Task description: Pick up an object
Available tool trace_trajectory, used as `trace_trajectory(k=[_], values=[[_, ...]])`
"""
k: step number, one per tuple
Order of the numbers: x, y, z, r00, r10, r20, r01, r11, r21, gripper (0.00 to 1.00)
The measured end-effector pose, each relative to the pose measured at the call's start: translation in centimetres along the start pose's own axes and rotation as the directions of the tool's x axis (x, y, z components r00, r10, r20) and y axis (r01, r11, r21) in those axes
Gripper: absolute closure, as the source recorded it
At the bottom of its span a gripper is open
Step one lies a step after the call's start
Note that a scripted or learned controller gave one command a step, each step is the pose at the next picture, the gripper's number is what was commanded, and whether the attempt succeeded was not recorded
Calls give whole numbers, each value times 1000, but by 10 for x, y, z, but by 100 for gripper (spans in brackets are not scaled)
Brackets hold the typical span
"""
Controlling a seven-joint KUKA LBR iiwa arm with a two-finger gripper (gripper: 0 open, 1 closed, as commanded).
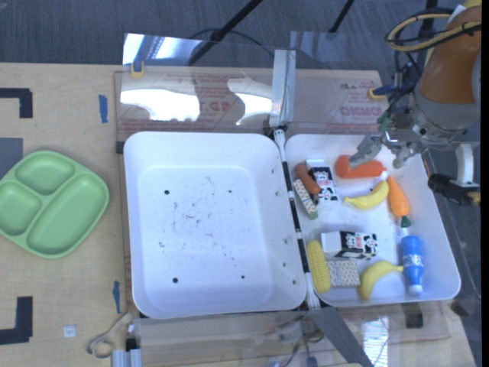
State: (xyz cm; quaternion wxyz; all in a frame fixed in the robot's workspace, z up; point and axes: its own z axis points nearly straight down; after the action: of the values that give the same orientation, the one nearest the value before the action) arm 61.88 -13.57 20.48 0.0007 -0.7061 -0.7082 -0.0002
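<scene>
1. The gripper (387,145) is seen at the far end of the right-hand shallow white plastic bin (447,258), just above an orange-red flattish plastic toy (359,167); its two fingers are spread apart, and nothing is seen between them.
2. The orange-red toy is taken as the likely object of the pick, being nearest the gripper. It lies near the bin's far wall, beside a small black-and-white printed carton (322,180) and just beyond a yellow plastic banana (370,197).
3. The toy is judged light, stiff and smooth, so some slip is to be expected; a hold across its narrower width, near the middle, is advised.
4. An orange plastic carrot (397,199) lies just right of the banana, and crowding by these neighbours could spoil a closing grasp.
5. Nearer the camera, a blue plastic bottle with a white cap (412,261), a second yellow banana (378,276), a yellow corn cob (318,264) and a cow-patterned carton (350,243) are found.
6. The left-hand white bin (145,167) bears only scuff marks and small holes.
7. Both bins rest on a pale wooden table (53,105), on which a green three-part plastic plate (50,202) lies well to the left; grey carpet is seen beyond.
</scene>
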Motion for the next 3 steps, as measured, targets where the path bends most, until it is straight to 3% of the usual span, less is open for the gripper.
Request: trace_trajectory(k=[1,2,3], values=[[-43,-20,102,993,118,-5,-118,993,-18,0],[-58,-3,108,998,62,-7,-62,998,-22,0],[-64,-8,108,1000,-18,3,18,999,-26,0]])
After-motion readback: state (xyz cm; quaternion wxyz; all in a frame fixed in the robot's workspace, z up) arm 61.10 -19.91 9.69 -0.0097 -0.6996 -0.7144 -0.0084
